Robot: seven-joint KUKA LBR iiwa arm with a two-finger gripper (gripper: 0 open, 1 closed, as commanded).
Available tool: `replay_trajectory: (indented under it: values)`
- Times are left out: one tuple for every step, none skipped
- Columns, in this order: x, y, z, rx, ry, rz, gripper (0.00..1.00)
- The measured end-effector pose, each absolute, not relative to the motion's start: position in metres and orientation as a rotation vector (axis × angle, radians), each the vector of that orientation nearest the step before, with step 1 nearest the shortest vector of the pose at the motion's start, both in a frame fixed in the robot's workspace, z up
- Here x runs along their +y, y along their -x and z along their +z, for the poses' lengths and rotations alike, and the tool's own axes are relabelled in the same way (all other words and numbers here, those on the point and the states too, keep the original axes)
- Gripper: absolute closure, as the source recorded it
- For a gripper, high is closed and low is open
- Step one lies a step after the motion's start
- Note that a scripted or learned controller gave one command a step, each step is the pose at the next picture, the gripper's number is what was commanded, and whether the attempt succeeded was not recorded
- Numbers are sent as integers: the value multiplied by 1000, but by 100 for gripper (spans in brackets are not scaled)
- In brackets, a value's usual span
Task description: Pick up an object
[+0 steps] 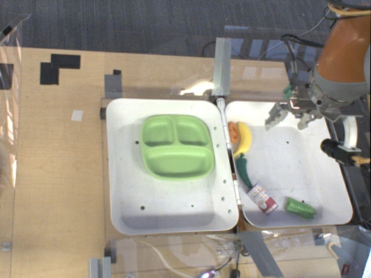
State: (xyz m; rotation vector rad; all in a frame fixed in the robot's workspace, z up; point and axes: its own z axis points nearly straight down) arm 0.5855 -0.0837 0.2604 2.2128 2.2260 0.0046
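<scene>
White bins sit side by side on the bench [58,155]. Over the right bin [324,172] the gripper [290,119] hangs with fingers spread, holding nothing; the banana [244,138] lies apart, by the bin's left wall.

- One fixed camera looks down at a slant from above the bench [58,155]; it faces the far floor
- Both white bins [124,213] sit mid-frame, moderately near
</scene>
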Motion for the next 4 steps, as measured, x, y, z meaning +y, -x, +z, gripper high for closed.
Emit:
replay_trajectory:
  values:
    - [-27,-529,190,2164,-2277,2,0]
    - [-38,-503,256,2367,-2059,6,0]
    - [-11,-493,184,2047,-2383,2,0]
    - [-39,-541,185,2268,-2170,5,0]
